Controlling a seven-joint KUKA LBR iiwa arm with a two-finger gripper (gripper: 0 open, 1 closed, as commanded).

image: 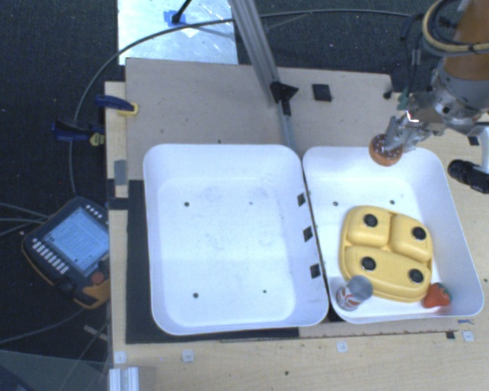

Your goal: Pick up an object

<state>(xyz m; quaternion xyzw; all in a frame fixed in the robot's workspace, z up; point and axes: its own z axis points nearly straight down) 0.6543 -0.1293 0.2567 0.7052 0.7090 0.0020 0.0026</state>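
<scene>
Gripper (394, 139) sits over the far rim of the right bin (455, 210), w/ a small round brownish-orange thing, maybe a doughnut toy (384, 151), right at its tip. Thing looks pinched between the fingers, held at rim level, but view is blurry there, so not fully sure of contact. Arm (464, 47) is grey metal w/ an orange band, comes in from the right.

Right bin: shallow white plastic, rounded corners, smooth. In it a yellow moulded plastic tray (387, 253), glossy, four rounded lobes, each w/ a dark round dot. Just beside its near-left corner, a small can (354, 292), grey lid, red/white side; label too small to read. By the near-right corner a small red strawberry-like piece (437, 296), touching the bin wall.

Left bin (171, 300): same white plastic, few dark specks on floor. Bins sit side by side on a tan board (204, 104). Left of bench, a handheld controller (69, 247), grey/orange case, lit screen; text unreadable.
</scene>
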